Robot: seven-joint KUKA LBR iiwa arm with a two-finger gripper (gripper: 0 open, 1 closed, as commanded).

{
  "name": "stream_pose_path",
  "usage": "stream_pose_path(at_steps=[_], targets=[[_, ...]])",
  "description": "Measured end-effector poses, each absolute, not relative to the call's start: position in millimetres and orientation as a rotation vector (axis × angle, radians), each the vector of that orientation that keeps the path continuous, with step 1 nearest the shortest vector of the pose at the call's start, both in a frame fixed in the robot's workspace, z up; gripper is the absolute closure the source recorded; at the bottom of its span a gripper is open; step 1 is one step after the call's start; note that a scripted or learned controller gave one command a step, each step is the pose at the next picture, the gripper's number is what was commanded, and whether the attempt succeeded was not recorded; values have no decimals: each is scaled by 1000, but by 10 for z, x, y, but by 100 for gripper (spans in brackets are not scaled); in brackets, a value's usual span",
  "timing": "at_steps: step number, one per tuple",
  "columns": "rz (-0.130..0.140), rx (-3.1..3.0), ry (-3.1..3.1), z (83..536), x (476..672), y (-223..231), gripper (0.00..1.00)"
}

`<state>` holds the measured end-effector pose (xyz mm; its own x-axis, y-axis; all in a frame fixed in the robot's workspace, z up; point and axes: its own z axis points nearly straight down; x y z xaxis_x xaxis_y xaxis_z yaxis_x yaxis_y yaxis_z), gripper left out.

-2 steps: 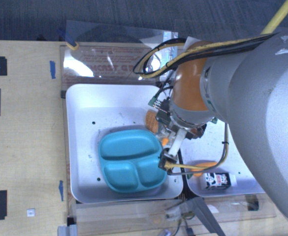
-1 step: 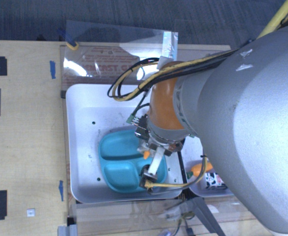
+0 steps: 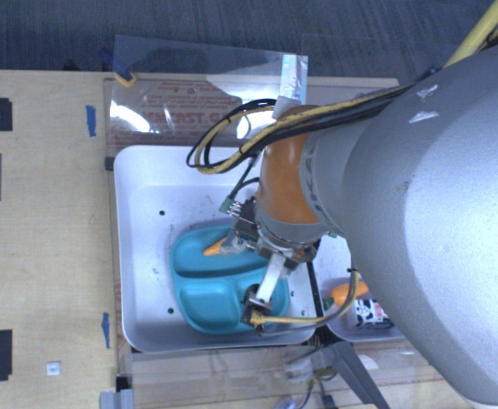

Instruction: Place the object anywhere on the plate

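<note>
One orange object already at the plate, under the wrist

One small orange object (image 3: pixel 217 246) lies on the upper part of the teal plate (image 3: pixel 206 301), in the left white bin (image 3: pixel 138 228). It looks like a carrot-shaped toy, with its long axis running from lower left to upper right, and its right end goes under the hardware of the wrist. The gripper (image 3: pixel 250 239) is just beside this end, so the object lies to the left of it in the camera view and very near. I cannot tell if the fingers are apart or together, because the wrist and its cables cover them, and I also cannot tell if the object is between them or only resting on the plate.

The arm (image 3: pixel 419 186) comes in from the right and bends down steeply over the left bin. Its orange band (image 3: pixel 284 186) is directly above the plate. In the right bin (image 3: pixel 376 331) there is another orange thing (image 3: pixel 344 294) and a black and white toy (image 3: pixel 369 312), well apart from the plate.

My judgement is that the placing is close to its end: the object is within the plate's edge, so the next move needs only a clean release and a straight lift.
</note>
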<state>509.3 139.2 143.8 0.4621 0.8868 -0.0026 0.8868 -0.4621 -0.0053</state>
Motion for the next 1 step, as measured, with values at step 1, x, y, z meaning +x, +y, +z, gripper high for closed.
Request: stream_pose_path(at_steps=[1], targets=[[-6,-2748,-1524,2622,5023,741,0]])
